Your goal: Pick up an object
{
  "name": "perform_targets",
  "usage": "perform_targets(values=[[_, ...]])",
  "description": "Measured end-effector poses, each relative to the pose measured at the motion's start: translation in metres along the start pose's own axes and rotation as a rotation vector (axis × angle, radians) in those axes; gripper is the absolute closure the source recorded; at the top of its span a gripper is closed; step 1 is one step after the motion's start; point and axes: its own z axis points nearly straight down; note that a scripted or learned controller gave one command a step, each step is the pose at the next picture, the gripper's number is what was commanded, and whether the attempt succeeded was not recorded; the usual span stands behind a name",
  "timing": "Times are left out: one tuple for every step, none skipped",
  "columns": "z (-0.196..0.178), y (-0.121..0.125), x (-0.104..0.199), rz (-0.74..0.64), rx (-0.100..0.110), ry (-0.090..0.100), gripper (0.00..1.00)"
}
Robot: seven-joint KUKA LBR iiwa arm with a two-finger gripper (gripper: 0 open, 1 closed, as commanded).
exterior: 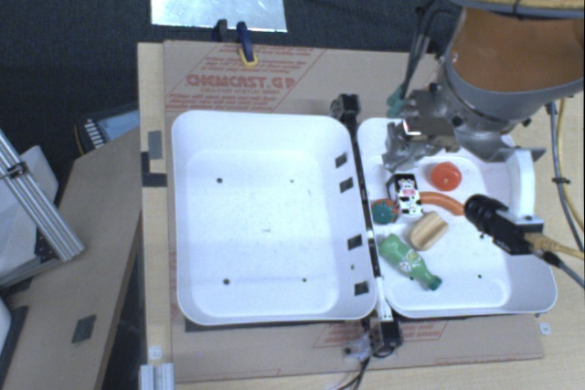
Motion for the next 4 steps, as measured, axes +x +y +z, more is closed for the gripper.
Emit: perform_targets(values=[[-0.017, 0.000, 0.035, 0.002, 0.004, -0.001, 1.00], [-0.042, 0.000, 0.052, 0.003, 0.003, -0.001, 1.00], [-0.022, 0.021, 0.080, 0.003, 0.007, -0.002, 1.00], [-0.134, 0.001, 0.108, 0.001, -0.006, 0.004, 1.00]])
